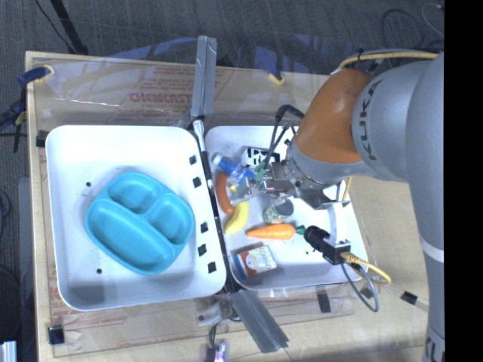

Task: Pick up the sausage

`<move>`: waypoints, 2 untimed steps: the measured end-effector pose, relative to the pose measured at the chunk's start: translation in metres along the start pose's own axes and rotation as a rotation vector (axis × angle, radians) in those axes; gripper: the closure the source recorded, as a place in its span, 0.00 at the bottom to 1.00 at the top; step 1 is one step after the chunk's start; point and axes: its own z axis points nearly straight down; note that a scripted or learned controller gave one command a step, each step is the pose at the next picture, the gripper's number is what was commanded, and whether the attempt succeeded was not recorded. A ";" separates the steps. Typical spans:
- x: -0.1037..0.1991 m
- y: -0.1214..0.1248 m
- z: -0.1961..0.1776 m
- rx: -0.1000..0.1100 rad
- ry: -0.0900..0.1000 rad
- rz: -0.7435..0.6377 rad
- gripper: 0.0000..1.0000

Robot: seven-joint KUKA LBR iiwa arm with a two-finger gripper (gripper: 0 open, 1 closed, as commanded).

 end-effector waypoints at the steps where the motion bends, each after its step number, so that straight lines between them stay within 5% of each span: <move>1: -0.010 -0.029 0.092 -0.027 -0.032 -0.182 0.00; 2: -0.002 -0.029 0.084 -0.018 -0.017 -0.197 1.00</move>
